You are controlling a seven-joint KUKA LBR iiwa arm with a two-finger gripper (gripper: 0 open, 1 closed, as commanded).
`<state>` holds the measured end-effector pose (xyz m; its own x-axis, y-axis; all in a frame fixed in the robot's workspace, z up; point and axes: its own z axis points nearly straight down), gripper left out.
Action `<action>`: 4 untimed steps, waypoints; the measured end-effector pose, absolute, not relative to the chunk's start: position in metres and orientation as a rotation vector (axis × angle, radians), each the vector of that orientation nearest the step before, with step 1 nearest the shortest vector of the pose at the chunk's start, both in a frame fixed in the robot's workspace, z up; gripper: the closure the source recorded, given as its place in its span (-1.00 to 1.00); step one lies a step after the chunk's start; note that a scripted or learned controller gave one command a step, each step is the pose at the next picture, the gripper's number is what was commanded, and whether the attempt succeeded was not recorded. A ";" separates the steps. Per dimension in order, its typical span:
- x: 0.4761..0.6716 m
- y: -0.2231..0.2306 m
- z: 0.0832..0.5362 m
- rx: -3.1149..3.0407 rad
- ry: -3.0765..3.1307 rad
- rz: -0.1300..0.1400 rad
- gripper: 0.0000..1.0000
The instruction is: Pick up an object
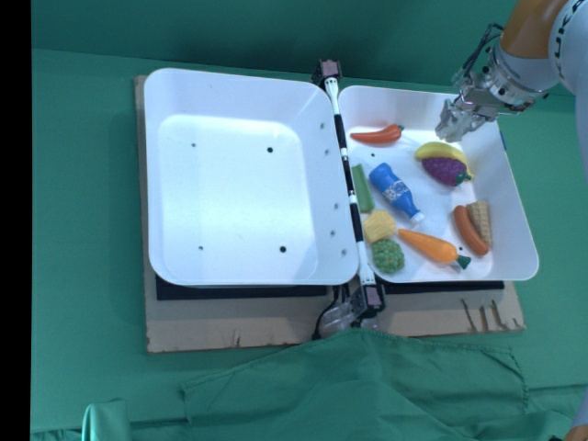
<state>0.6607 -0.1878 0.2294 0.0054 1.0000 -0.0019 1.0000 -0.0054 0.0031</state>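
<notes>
My gripper (452, 127) hangs over the far right part of the right bin (514, 246), just above and left of a yellow banana (441, 149) and a purple grape bunch (446, 170). Nothing shows between its fingers. A red chili pepper (378, 135) lies to its left. Lower in the bin lie a blue bottle (396, 191), a green stick (361, 188), a yellow corn cob (378, 225), a green broccoli (389, 255), an orange carrot (434, 246), a red sausage (469, 231) and a waffle cone (480, 220).
The left bin (165, 99) sits beside the right one, joined by a black and white divider (344, 168). Both rest on a cardboard sheet (230, 333) over green cloth. Rumpled green fabric (367, 389) lies at the front.
</notes>
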 end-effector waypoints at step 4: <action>0.645 -0.158 0.284 2.225 2.214 0.003 1.00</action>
<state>0.6451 -0.1577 0.2837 0.0050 1.0000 -0.0004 1.0000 -0.0050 0.0029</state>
